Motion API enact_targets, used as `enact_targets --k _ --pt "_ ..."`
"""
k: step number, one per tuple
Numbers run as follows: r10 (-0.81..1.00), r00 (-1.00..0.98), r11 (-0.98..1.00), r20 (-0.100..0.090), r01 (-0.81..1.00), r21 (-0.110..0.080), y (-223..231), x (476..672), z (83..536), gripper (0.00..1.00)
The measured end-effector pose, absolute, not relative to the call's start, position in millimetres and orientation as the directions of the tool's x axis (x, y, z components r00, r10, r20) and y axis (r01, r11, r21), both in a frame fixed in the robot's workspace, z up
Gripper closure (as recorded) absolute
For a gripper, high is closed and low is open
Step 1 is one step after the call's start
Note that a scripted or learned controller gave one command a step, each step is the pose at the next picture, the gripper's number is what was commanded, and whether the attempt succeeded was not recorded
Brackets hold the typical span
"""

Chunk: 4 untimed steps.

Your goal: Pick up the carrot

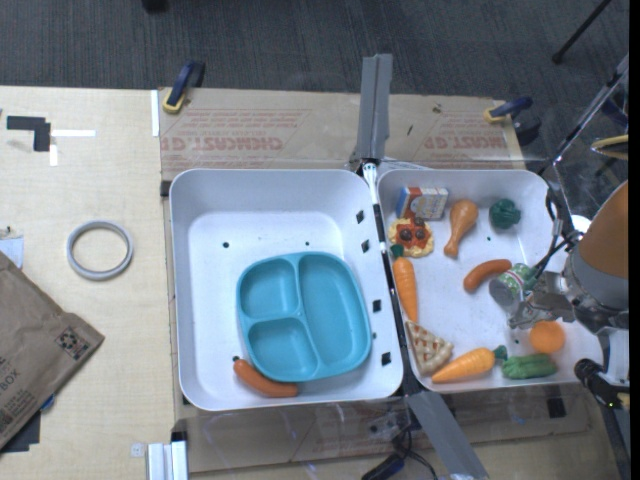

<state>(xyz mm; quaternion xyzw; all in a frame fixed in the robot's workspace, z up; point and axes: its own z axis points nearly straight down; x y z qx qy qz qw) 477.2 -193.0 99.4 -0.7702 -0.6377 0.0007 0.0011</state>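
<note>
An orange carrot [465, 365] with a small green top lies near the front of the right bin [470, 180], pointing left. A second long orange carrot-like piece [404, 286] lies along that bin's left wall. My gripper [528, 308] hangs over the right side of the same bin, right beside a small silver and green can [510, 283] and just above an orange ball-shaped fruit [547, 337]. It sits up and to the right of the green-topped carrot, apart from it. Nothing is seen held in it.
The right bin also holds a sausage [487, 273], a drumstick [460, 226], a green broccoli [504, 213], a pizza piece [411, 236], a small box [427, 203], a waffle wedge [428, 346] and a green vegetable [528, 367]. The left bin [200, 268] holds a teal divided plate [302, 315] and a sausage [265, 379].
</note>
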Motion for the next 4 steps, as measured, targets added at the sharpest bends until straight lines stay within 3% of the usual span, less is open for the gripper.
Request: enact_targets --k 1,2,3,4 --pt "0.992 -0.125 0.125 0.002 0.992 -0.003 -139.8 477.2 90.8 1.0" --pt "0.995 0.098 -0.098 -0.002 0.995 -0.001 -159.5 563.7 207.0 1.0" --pt "0.995 0.098 -0.098 -0.002 0.995 -0.001 -159.4 563.7 206.9 0.0" --pt "0.986 0.167 -0.167 -0.001 0.986 -0.003 -187.0 497.0 160.1 0.0"
